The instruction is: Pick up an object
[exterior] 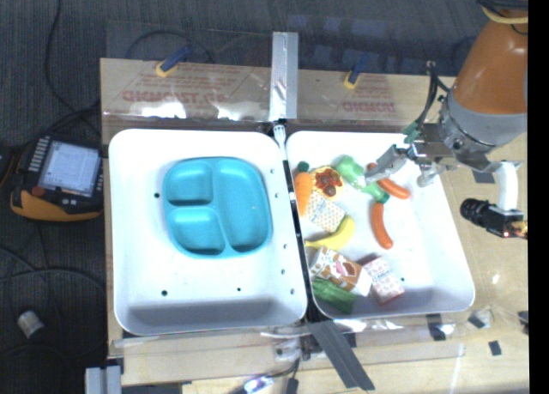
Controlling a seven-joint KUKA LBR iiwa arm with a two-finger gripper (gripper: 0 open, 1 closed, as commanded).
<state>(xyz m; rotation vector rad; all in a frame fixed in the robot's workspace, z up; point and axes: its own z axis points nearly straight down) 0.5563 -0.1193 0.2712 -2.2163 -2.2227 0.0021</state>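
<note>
1. 2 shallow white bins are sitting side by side on the tabletop (502, 281): the left bin (137, 289) and the right bin (437, 255), touching along a shared middle edge.
2. 1 blue divided tray (216, 205) is lying flat in the left bin, showing 3 compartments.
3. The grey arm with its orange band (496, 57) is reaching in from the right, and the claw (403, 163) is hanging over the upper part of the right bin.
4. Whether the claw's fingers are apart or together, I cannot tell; nothing is visibly sitting between them.
5. Toy food is lying in a loose cluster in the right bin. A carrot (303, 191) is resting against the bin's left wall, with a reddish round piece (327, 180) just beside it.
6. A green piece (350, 169) is lying near the claw, at its left.
7. 2 orange-red sausages are lying close by: the upper sausage (394, 188) just below the claw, the lower sausage (381, 226) further down, tilted.
8. A banana (336, 233) is lying mid-bin, touching a patterned packet (322, 209) above it.
9. A small printed carton (342, 271), a pink-and-white box (385, 280) and a dark green vegetable (333, 294) are crowding the bin's lower left.
10. A handheld controller with a screen (53, 178) is lying on the floor, left of the tabletop.
</note>
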